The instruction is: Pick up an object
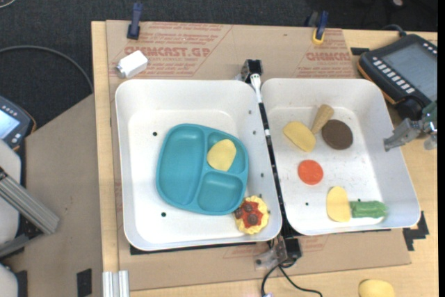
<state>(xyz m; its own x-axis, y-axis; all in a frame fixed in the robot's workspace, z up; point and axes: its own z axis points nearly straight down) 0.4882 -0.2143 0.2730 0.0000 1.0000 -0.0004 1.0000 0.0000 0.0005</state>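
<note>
In the right bin (389,149), nearest, lie a yellow piece (338,204) touching a green one (368,209). At the bin's right rim the end effector (403,135) hangs low; whether spread or pressed together, I cannot tell.

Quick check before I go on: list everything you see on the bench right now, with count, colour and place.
Bins: 2, white, side by side.
Divided tray: 1, teal, left bin.
Yellow piece: 1, in the tray's upper right compartment.
Red-and-yellow item: 1, left bin, by the tray's lower right corner.
Right bin: yellow piece, tan cone, brown disc, orange disc, yellow piece, green piece touching it.
Gripper: 1, grey, at the right bin's right rim.
</note>
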